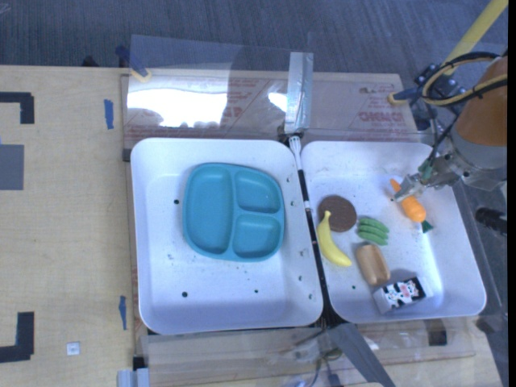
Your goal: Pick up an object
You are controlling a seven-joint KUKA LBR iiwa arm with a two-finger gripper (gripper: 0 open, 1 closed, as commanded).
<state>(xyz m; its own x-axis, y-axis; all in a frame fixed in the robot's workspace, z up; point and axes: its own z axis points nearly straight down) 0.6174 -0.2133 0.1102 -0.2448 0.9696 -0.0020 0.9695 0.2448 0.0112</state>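
1. Two shallow white bins sit side by side on the bench: the left bin [153,240] and the right bin [459,272], both smooth plastic with rounded corners and dark specks.
2. One grey arm [482,135] with an orange band enters at the frame's right edge.
3. One teal divided plate [234,210], glossy, with three compartments, lies in the middle of the left bin.
4. Six small toys lie in the right bin: one yellow curved banana [331,243], one round brown cookie [339,213], one green ridged pea pod [373,230], one tan bread roll [372,264], one black-and-white boxy carton [401,293], one orange carrot [414,210] with a green tip.
5. One gripper [421,181] hangs in the bin's upper right, just above the carrot; whether its fingers are open or closed, I cannot tell.
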